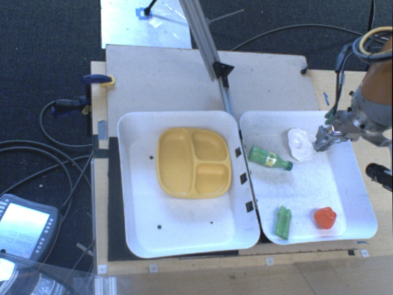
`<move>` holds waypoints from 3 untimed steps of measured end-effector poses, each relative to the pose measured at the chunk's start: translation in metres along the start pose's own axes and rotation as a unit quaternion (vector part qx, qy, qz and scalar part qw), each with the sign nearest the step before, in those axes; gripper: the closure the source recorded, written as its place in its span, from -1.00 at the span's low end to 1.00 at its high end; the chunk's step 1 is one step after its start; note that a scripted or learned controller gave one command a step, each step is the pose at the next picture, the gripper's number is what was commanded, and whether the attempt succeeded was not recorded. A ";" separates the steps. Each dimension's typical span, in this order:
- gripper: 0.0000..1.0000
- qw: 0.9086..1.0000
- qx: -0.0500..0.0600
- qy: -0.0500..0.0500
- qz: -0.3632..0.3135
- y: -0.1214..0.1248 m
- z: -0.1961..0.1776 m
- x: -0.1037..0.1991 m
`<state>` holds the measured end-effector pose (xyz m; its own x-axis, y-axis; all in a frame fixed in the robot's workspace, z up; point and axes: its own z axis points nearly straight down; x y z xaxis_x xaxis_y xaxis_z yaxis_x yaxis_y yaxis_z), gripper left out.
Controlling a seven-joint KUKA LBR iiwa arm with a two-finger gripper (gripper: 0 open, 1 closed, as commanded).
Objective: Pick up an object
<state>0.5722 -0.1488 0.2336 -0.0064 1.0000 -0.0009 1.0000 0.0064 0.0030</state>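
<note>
Gripper [322, 140] low in right bin [307, 183], just beside white object [299, 144], perhaps touching; finger spread impossible to tell.

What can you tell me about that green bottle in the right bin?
The bottle is small and green, looks like plastic, with a yellowish label around its middle and a narrow neck. It lies on its side on the floor of the right bin, near the bin's left wall, neck pointing right and a little toward the camera. Nothing touches it; the white object lies close by, apart.
</note>
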 end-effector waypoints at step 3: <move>1.00 1.000 0.000 0.002 -0.003 0.012 0.010 0.168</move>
<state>0.5831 0.0197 0.2238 -0.0127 0.9999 0.0028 0.9999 0.0127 0.0021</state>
